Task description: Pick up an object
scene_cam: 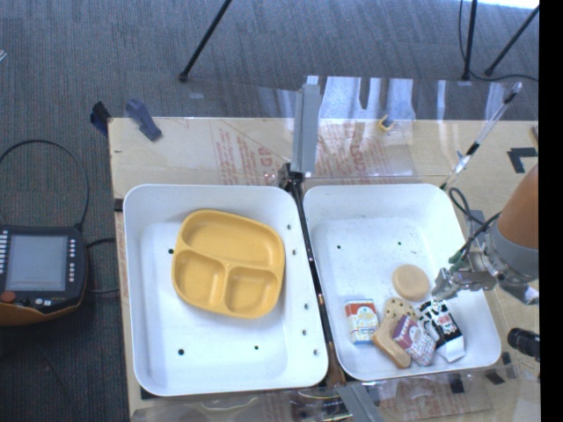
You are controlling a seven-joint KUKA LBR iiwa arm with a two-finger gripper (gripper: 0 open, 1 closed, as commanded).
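In the right bin (369, 209), several small objects crowd the near right corner. There is a round tan disc (411, 281), a small red and white box (361, 319), a tan flat piece (388, 341), a maroon packet (414, 338) and a black and white carton (444, 328). My gripper (446, 282) reaches in over the bin's right wall. It hovers just right of the disc and above the carton. Nothing shows between its fingers. The grey arm with its orange band (528, 218) leaves the view at the right edge.
The left bin (154, 323) holds a yellow divided plate (230, 262). A grey upright post (306, 126) stands behind the seam between the bins. A teach pendant (37, 266) lies on the floor at left. Tripod legs stand behind the bench.
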